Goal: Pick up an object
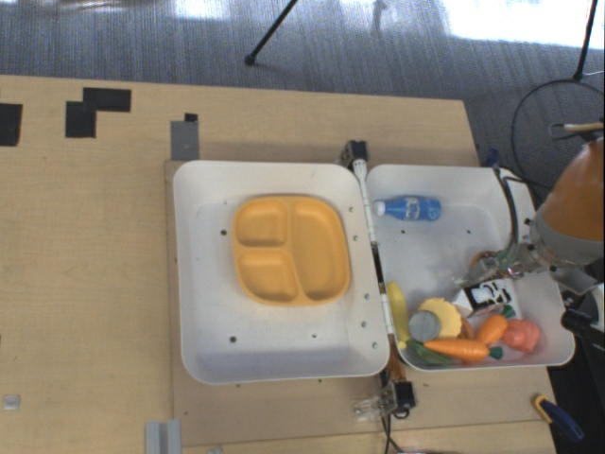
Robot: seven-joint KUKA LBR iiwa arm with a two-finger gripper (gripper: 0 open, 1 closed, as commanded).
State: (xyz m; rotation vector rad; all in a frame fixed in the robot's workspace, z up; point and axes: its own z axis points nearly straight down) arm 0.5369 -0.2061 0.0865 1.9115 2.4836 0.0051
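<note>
The right bin [454,183] holds a blue bottle [408,208] lying on its side near the far left corner. A heap of toy food sits at its near edge: a yellow banana [397,312], a yellow round piece with a grey cap [435,321], two orange carrots [459,350] [492,329], a green piece [427,355] and a pinkish-red fruit [522,336]. My gripper [488,278] reaches in from the right and hangs low over the bin's right half, just above and behind the heap. The view shows nothing held in it.
The left bin [203,282] holds a yellow divided plate [288,250] at its middle. The orange band of the arm [579,197] looms over the right bin's right wall. Black cables run along that wall. Wooden bench surrounds both bins.
</note>
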